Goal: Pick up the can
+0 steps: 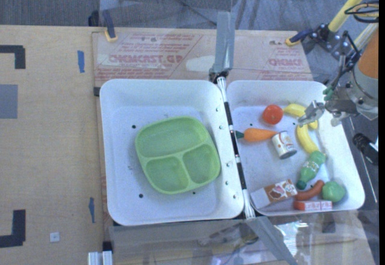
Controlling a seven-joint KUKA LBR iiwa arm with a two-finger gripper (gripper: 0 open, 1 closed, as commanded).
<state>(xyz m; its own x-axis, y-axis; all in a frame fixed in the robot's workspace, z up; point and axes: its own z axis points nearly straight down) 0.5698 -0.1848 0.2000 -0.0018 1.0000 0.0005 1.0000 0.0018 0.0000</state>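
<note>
From the camera above the bench, my gripper (314, 114) hangs over the upper right part of the right bin (356, 164), reaching in from the right edge. My fingers (308, 117) look slightly spread, with nothing between them. They sit just over the yellow banana pieces: one banana (294, 109) lies near the bin's back wall, just left of my fingertips, and a second banana (306, 139) lies below them, running down toward the middle of the bin.

The can (283, 144) lies tilted on its side near the middle of the right bin, a small white cylinder with a label, its open-looking end turned toward the lower right. It is down and to the left of my fingers, apart from them, and just left of the second banana. An orange carrot (258, 134) lies just beside the can on its upper left, pointing toward the divider between the bins. A red tomato (272, 114) sits above the carrot.

Lower in the bin, a green bottle (311, 168) lies at a slant, with a red sausage-like piece (309, 192) below it and a green round item (334, 191) in the lower right corner. A small carton (279, 191) lies near the front wall.

In the left bin (114, 137), a green divided plate (177, 154) rests flat.
</note>
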